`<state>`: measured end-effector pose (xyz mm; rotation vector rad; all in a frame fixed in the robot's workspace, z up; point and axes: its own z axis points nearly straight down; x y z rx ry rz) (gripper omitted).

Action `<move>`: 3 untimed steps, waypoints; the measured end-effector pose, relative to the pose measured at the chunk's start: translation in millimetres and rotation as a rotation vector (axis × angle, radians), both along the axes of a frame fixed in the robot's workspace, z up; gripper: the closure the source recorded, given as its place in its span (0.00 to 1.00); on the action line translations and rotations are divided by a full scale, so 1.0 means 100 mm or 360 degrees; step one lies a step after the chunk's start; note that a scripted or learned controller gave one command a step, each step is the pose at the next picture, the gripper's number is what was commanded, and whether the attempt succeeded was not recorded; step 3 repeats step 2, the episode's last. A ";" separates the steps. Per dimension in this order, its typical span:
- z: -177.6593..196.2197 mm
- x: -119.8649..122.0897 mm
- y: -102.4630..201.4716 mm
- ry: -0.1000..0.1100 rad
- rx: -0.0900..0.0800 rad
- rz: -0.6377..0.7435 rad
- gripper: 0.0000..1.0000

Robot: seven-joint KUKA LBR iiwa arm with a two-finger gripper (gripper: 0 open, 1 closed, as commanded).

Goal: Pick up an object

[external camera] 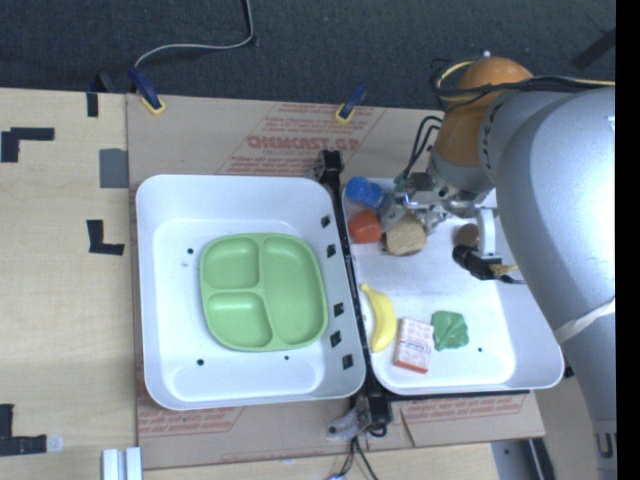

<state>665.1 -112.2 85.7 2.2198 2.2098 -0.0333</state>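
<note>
My gripper (414, 210) hangs low over the far left part of the right bin (500, 313), under the arm's orange band (470, 118). Directly below it lies a tan, bread-like lump (404, 239), touching or nearly touching the gripper's tip. To the gripper's left are a blue object (363, 191) and an orange-red object (365, 228), both against the bin's left wall. In the near part of the bin lie a yellow banana (380, 318), a red and white box (414, 344) and a green leafy piece (450, 329).
The left bin (165, 268) holds a light green divided plate (264, 291). A black divider with clips (340, 258) runs between the bins. The grey arm (560, 198) covers the right bin's far right side. A small brown item (465, 235) sits beside the gripper.
</note>
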 end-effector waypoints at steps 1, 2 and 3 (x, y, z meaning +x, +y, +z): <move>0.11 0.00 -0.01 -0.0001 -0.0007 0.0002 1.00; 0.38 -0.14 0.25 -0.0001 0.0010 0.0003 1.00; 0.38 -0.14 0.25 -0.0001 0.0010 0.0003 1.00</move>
